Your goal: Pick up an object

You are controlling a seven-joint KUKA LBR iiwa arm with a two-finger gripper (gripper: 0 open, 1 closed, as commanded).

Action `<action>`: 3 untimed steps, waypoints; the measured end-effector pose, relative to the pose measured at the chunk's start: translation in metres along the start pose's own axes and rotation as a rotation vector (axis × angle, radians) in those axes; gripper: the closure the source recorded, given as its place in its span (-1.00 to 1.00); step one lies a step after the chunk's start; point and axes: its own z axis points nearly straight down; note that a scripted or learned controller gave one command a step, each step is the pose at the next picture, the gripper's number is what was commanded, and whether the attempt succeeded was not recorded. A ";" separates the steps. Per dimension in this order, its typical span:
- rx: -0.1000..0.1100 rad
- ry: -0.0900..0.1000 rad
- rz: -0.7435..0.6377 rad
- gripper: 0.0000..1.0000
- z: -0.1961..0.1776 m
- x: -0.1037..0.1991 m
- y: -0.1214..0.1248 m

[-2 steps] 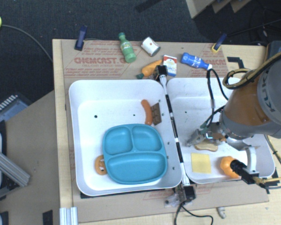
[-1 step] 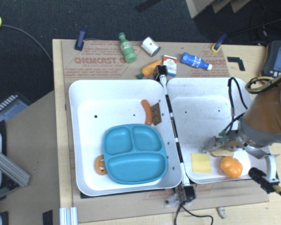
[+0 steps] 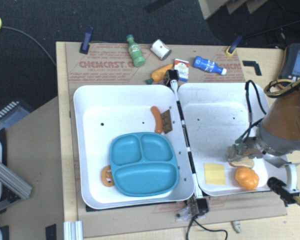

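The worktop (image 3: 115, 64), a brown printed board, carries two white bins side by side, with dark carpet beyond it. The left bin (image 3: 90, 109) holds four things: one blue divided plate (image 3: 142, 163), one orange sausage (image 3: 156, 119), one small brown piece (image 3: 166, 120) touching the sausage, and one pretzel (image 3: 107, 176) tucked partly under the plate's left edge. The right bin (image 3: 215, 109) holds three: one orange fruit (image 3: 247, 177), one yellow cheese slice (image 3: 214, 174) just beside it, and one pale flat piece (image 3: 241, 160) above the fruit.

The grey arm (image 3: 285, 129) reaches in from the right, its tool (image 3: 241, 150) down over the pale piece; whether the tool is spread or pressed together cannot be told here.

Behind the bins, on the bare board, lie one green bottle (image 3: 136, 51), one blue bottle (image 3: 209, 65), one white can (image 3: 160, 49), one small carton (image 3: 181, 69) and one carrot (image 3: 160, 74).
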 end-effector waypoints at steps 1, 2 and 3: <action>0.009 0.005 -0.001 1.00 -0.037 -0.006 -0.001; 0.009 0.005 -0.002 -1.00 -0.037 -0.006 -0.002; 0.012 0.007 -0.002 -1.00 0.002 -0.012 -0.003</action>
